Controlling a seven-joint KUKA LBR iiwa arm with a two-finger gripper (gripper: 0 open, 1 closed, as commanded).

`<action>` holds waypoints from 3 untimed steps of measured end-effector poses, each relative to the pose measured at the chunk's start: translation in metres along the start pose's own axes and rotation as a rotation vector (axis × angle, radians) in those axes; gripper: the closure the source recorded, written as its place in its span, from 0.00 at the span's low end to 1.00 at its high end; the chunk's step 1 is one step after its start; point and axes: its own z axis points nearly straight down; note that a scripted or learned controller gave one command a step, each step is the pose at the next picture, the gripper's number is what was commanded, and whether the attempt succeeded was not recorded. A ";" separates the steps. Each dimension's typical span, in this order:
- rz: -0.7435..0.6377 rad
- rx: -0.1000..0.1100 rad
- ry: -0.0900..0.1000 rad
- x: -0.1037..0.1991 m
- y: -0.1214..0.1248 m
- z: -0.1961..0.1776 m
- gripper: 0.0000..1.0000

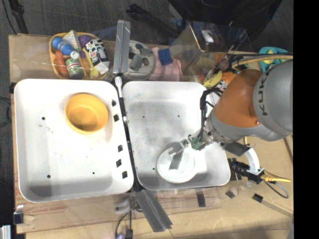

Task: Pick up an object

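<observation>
one white plate (175, 169) in right bin (149, 103) — fingers (175, 152) above it

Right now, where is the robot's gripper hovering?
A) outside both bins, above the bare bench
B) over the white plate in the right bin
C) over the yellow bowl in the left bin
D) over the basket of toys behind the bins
B: the gripper is over the white plate at the near side of the right bin, while the yellow bowl sits alone in the left bin.
</observation>
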 end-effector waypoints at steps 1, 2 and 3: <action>0.068 0.000 0.000 0.038 0.027 0.055 0.00; 0.256 0.001 0.000 -0.012 -0.004 0.023 0.00; 0.427 0.002 0.002 0.047 0.001 0.023 0.00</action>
